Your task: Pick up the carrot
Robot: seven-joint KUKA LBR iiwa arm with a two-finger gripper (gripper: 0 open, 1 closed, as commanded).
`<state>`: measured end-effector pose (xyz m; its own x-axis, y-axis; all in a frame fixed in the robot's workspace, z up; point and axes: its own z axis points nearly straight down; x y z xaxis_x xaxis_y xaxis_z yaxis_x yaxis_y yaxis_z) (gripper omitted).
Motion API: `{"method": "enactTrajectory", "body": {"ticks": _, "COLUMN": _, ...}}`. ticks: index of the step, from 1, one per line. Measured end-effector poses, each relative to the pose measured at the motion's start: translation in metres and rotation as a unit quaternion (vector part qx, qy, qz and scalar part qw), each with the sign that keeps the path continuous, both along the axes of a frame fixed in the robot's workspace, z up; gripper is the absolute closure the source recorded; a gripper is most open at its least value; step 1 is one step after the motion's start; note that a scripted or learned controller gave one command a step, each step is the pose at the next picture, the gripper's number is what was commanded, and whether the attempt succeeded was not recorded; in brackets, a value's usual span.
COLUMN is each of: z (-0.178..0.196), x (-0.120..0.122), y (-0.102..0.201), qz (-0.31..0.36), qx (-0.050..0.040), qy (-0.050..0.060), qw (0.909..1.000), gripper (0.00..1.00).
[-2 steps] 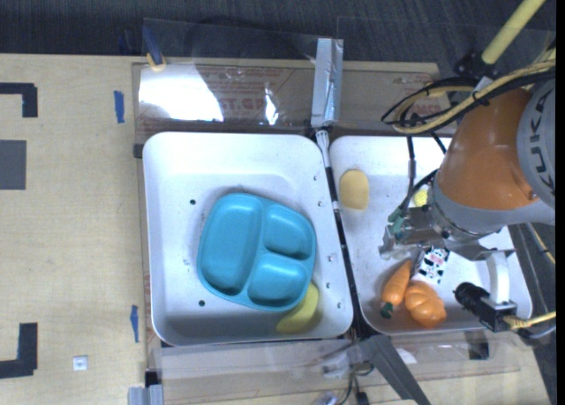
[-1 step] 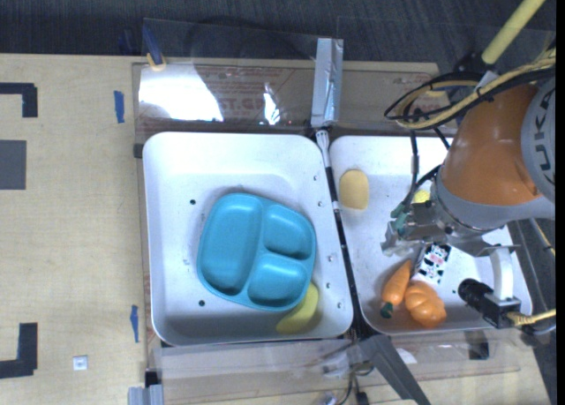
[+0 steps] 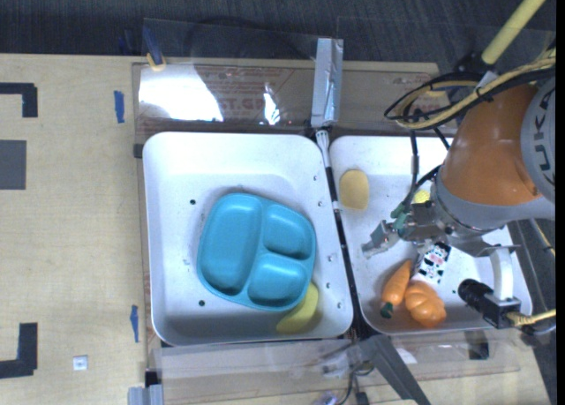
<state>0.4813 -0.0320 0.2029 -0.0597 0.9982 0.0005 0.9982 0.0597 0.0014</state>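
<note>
Hovering my hand (image 3: pixel 381 240) over the right bin (image 3: pixel 375 205), fingers spread and holding nothing, just far-left of the carrot (image 3: pixel 395 286) lying by the near wall; looks light, stiff, slick plastic, best pinched across its thick middle.

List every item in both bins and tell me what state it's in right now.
carrot: lying in right bin, not gripped
orange fruit: resting beside carrot
yellow potato-like piece: lying loose in right bin
blue divided plate: upright in left bin
yellow piece: partly tucked under plate
gripper: hovering above right bin
</note>
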Motion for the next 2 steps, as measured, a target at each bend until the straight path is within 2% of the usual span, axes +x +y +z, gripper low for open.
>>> {"method": "enactTrajectory", "body": {"ticks": 1, "z": 0.08, "x": -0.001, "y": 0.026, "qz": 0.011, "qx": 0.0001, "qy": -0.002, "qw": 0.9999, "gripper": 0.0}}
{"method": "enactTrajectory", "body": {"ticks": 2, "z": -0.021, "x": -0.004, "y": -0.034, "qz": 0.031, "qx": -0.0006, "qy": 0.004, "qw": 0.9995, "gripper": 0.0}}
